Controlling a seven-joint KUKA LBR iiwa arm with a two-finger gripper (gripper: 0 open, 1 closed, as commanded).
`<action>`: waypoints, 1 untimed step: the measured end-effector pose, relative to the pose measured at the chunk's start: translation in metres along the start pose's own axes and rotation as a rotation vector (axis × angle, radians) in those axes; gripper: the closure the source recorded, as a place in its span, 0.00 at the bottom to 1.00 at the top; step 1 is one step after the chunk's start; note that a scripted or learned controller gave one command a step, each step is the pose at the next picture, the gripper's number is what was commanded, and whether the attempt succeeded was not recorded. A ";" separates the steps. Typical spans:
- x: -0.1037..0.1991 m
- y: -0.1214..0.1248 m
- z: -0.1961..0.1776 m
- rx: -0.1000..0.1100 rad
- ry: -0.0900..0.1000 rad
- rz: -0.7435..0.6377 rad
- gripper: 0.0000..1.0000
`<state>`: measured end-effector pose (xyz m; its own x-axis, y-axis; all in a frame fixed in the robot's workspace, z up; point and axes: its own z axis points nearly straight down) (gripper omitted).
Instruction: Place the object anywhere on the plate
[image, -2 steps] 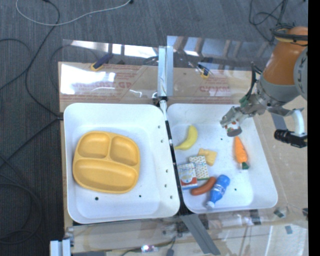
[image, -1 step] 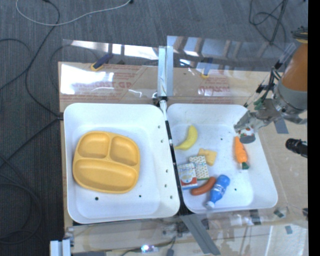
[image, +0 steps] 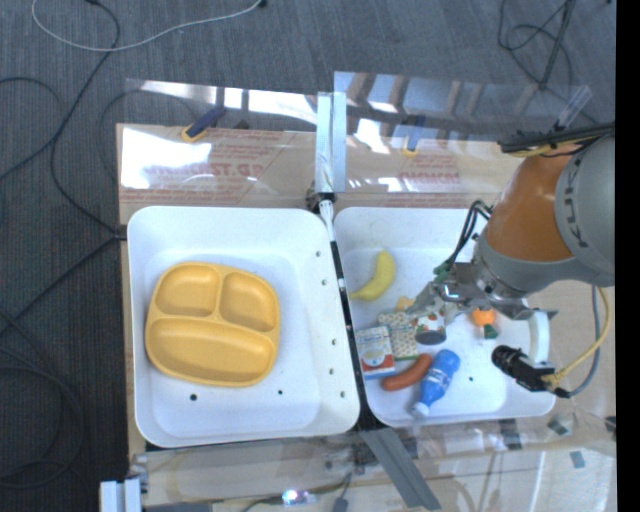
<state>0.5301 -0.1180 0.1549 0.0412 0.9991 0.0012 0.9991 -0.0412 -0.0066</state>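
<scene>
Well, the tool (image: 447, 296) hangs over the small cartons (image: 400, 332), right of frame centre; its opening and any lettering are unreadable.

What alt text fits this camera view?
The arm's hand hovers low over the right bin, above a banana, packets, sausage and blue bottle. In the left bin sits a yellow divided plate.

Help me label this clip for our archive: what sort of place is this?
Probably a robotics lab: a robot arm over two white bins, toy food like a banana, and cables on carpet.
</scene>
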 end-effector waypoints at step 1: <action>0.080 0.097 -0.071 -0.003 -0.004 0.274 1.00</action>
<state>0.6312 -0.0421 0.2253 0.3097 0.9508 -0.0038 0.9508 -0.3097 -0.0032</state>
